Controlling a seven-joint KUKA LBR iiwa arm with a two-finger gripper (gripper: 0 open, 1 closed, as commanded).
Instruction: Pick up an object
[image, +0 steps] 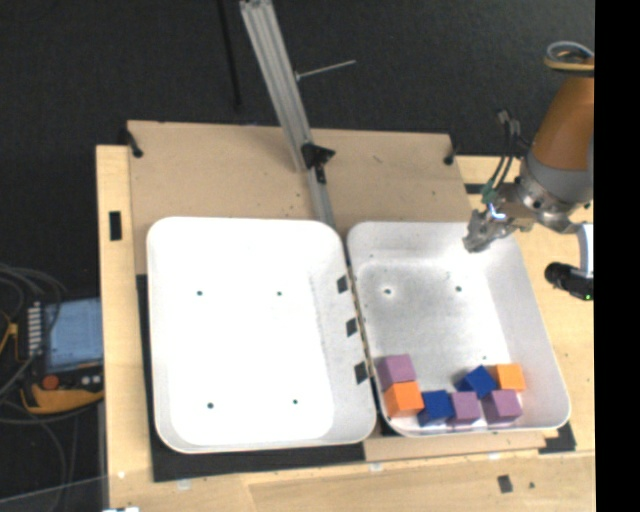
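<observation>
the jaws (480, 238), whose state i cannot tell, hover well apart from the blocks; the orange block (404, 398) looks light, stiff: pinch its flat sides.

- A pale wooden bench (115, 300) carries everything.
- A brown board (220, 170) lies on its far part.
- Two white bins sit side by side: left bin (165, 330), right bin (535, 330).

Even overhead light; left bin (250, 330) is blown out to glare, surroundings dim, detail perhaps slightly blurred.
</observation>
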